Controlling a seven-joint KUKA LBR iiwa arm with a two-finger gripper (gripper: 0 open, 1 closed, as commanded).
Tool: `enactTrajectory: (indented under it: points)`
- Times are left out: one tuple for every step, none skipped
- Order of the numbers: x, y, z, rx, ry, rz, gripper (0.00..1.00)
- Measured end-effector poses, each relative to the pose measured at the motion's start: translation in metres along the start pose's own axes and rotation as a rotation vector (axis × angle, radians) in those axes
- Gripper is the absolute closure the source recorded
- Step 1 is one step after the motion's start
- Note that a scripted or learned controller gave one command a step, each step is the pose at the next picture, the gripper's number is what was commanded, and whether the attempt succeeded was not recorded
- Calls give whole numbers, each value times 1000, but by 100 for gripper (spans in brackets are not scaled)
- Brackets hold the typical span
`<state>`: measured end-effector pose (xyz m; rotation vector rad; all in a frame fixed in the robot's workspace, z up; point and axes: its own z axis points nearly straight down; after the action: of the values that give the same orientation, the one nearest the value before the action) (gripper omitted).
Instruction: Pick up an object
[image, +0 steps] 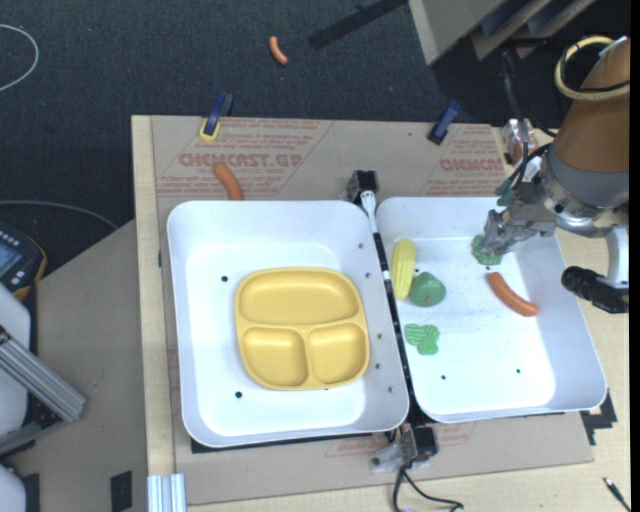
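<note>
In the right bin (560, 385), near its far wall, a small green piece (487, 252) lies directly under the gripper (500, 237), and the fingertips come down onto it so closely that metal and green blur together; whether the piece sits between the fingers or merely below them cannot be told, nor whether the fingers are spread or pressed together. Just beside it, toward the near right, a toy hot dog sausage (512, 294) in orange-red lies aslant on the white floor, apart from the gripper. Toward the bin's left wall a yellow corn cob (402, 267) stands lengthwise along the divider, and touching its lower right side is a rounded green vegetable (429, 289). Nearer the camera, a paler, lumpy green piece like a bit of broccoli (424, 338) lies by itself. The arm (595, 130) enters from the right, its orange band above the grey wrist. The left bin (200, 330) holds a yellow divided plate (300, 327) with one large compartment at the far side and two smaller ones at the near side, lying flat in the middle of the bin. On the brown board (300, 155) beyond the left bin lies another orange sausage (229, 181), and a small orange piece (278, 49) rests on the dark carpet beyond the bench.
</note>
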<state>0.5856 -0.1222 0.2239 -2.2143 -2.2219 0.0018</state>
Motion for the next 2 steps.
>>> enactTrajectory:
  points:
    - [39,-48,1,1,1,1,100]
    - [24,-48,2,-1,-2,5,100]
